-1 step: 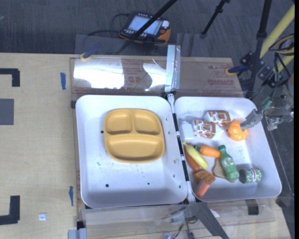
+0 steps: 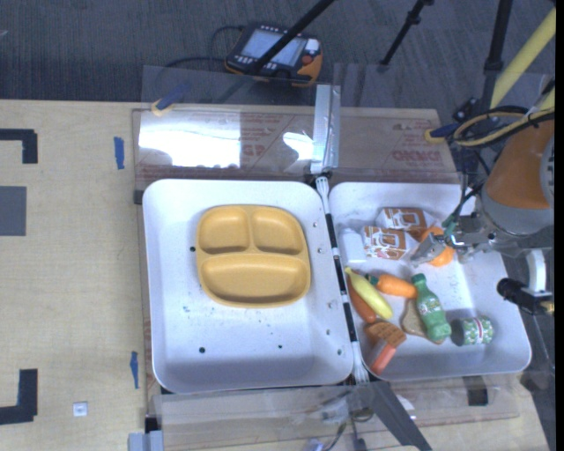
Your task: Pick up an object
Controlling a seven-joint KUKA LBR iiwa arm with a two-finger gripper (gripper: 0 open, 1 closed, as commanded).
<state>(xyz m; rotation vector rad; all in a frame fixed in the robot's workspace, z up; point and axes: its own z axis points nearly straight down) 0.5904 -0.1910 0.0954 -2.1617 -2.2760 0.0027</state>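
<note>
Well to the left of the gripper (image 2: 439, 249), a tan bench (image 2: 62, 291) marked with black tape is seen, then the left bin (image 2: 167, 343), in which a yellow divided tray (image 2: 254, 254) rests. Nearer, in the right bin (image 2: 515, 339), the toys are found: a banana (image 2: 370, 295), a carrot (image 2: 395, 285), a green bottle (image 2: 429, 308) and a small can (image 2: 472, 331) below and left of the gripper, and two printed cartons (image 2: 397, 231) just beside it. The gripper is lowered at an orange piece (image 2: 443, 257); whether its fingers are wide or closed cannot be told. Nothing is seen lifted, so the pick is judged not yet done. Behind the bench, dark carpet (image 2: 106, 44) and tripod legs (image 2: 410, 26) are visible.
</note>
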